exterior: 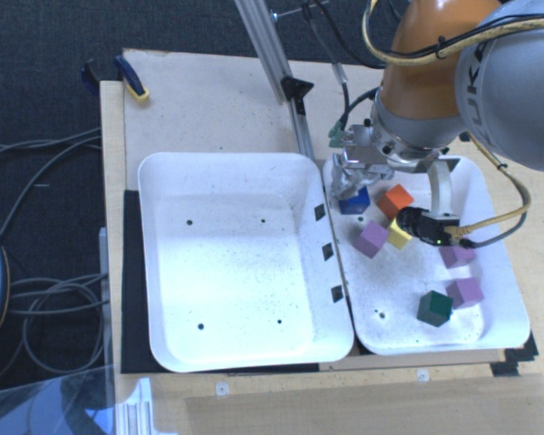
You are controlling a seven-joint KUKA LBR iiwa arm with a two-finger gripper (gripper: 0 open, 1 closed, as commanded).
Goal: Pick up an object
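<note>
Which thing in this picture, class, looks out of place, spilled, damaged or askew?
Nothing stands out. The small blocks lie loose in the right bin, among them a blue block, an orange block and a green block, none over the rim. The left bin sits level beside it. The gripper is low by the blue block.

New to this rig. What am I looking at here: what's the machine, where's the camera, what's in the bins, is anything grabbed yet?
One fixed camera looks down at a slant on a bench with two shallow white bins. The grey arm with the orange band is a KUKA iiwa reaching in from the right. Its gripper is low in the right bin, right at a blue block; whether the block is actually grasped cannot be told from this angle. Also in that bin: an orange block, a yellow block, a green block and several purple blocks. The left bin shows only its speckled white floor.
</note>
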